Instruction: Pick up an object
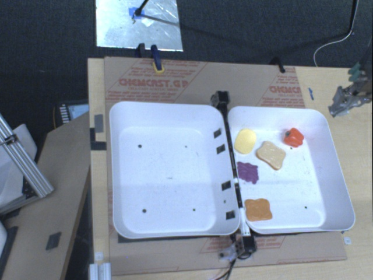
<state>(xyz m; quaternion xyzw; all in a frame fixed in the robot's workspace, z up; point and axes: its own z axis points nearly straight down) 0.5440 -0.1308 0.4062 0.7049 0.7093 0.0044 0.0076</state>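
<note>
Gripper [348,101] sits right of the bin [326,174]; orange pepper [294,137] lies nearby.

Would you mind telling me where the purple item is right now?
In the camera view, the purple item lies in the right bin, close to its left wall, below the yellow piece and above the orange toast-shaped piece.

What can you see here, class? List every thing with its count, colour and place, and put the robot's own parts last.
white bins: two, side by side on the bench.
yellow piece: one, right bin, upper left.
red-orange piece: one, right bin, upper right.
tan toast slice: one, right bin, beside the yellow piece.
purple piece: one, right bin, by the divider.
orange slice: one, right bin, lower left.
silver sheet: one, beyond the bench.
gripper: one, grey, at the right edge, outside the bins.
</note>
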